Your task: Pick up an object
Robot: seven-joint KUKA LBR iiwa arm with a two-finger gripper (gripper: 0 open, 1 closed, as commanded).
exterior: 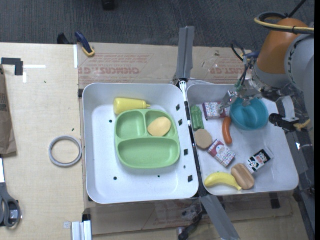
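My gripper [234, 97] hangs over the back of the right bin [285, 156], at the left rim of a teal bowl [251, 116] and just above a pink and white box [212, 109]. An orange sausage [227, 131] lies below it. Nearby lie a green packet [196, 118], a tan disc [203, 139], a red and white box [221, 153], a black and white carton [259, 160], a banana [221, 180] and a bread roll [243, 176]. I see nothing held by the gripper.
The left bin [97, 149] holds a green divided plate [147, 149] with a yellow oval [159, 126] in one compartment, and a yellow bottle [130, 104] behind the plate. A grey ring [65, 150] lies on the bench to the left.
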